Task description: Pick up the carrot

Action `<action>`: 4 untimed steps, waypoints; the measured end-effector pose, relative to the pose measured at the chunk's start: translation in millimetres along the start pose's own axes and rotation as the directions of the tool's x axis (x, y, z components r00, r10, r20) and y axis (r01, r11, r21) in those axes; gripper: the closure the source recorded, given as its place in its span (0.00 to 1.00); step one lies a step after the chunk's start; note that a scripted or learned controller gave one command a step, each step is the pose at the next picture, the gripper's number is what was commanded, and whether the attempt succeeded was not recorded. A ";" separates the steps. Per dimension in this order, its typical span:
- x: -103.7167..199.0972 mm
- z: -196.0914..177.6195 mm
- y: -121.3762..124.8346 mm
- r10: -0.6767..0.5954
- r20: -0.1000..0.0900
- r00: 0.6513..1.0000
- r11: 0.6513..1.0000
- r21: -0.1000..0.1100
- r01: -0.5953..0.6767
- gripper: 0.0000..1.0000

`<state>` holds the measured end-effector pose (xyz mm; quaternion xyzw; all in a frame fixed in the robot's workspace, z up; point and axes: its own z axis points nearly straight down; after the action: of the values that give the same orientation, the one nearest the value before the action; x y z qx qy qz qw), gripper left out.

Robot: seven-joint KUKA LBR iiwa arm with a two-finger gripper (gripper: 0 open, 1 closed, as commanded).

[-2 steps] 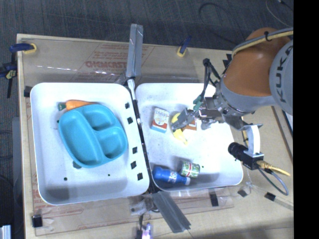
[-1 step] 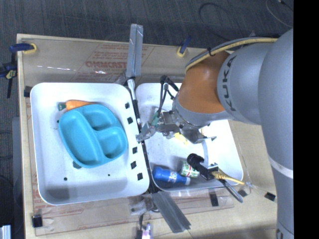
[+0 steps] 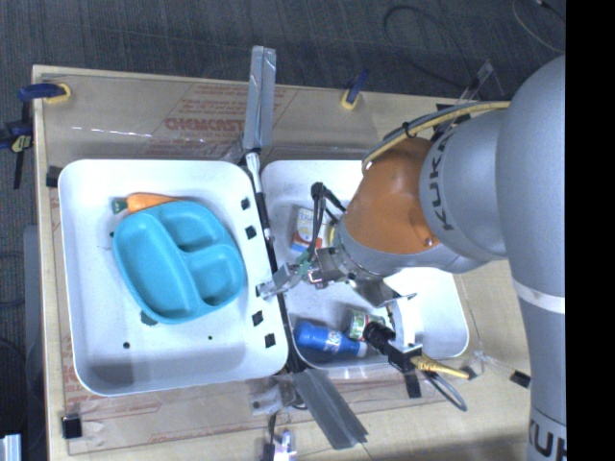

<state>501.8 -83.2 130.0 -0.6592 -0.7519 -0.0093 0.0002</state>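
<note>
Task isn't started as far as the grasp goes. The carrot is lying in the left bin, near its far left corner, touching or partly tucked under the far edge of the blue divided tray. Only the orange body and a bit of green top are showing; the rest is hidden by the tray. Nothing is touching it.

The arm is hanging over the right bin, well apart from the carrot, with the divider between bins in the way. The pincer is sitting under the wrist, close to the near-left part of the right bin; the wrist is blocking the view, so I can't tell whether it's released or clenched, and I'm not seeing anything in it.

Also in the right bin: a blue bottle near the front wall, and a small packet toward the back.

Left to do, in my judgement: everything. Cross to the left bin, line up over the exposed carrot end, descend, close, lift. The tray edge crowding the carrot is looking like the main risk for a clean grip.
</note>
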 end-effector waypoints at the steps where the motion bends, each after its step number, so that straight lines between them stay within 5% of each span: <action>1: -84.5 -148.1 99.8 0.100 0.015 0.995 0.995 0.013 -0.100 0.00; 2: -49.9 -171.3 143.3 -0.360 0.009 0.933 0.933 0.016 0.360 0.00; 4: -22.1 -136.4 155.1 -0.365 0.007 0.931 0.931 0.019 0.365 0.00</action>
<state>656.9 -86.8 268.2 -0.5082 -0.8612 0.0010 0.0004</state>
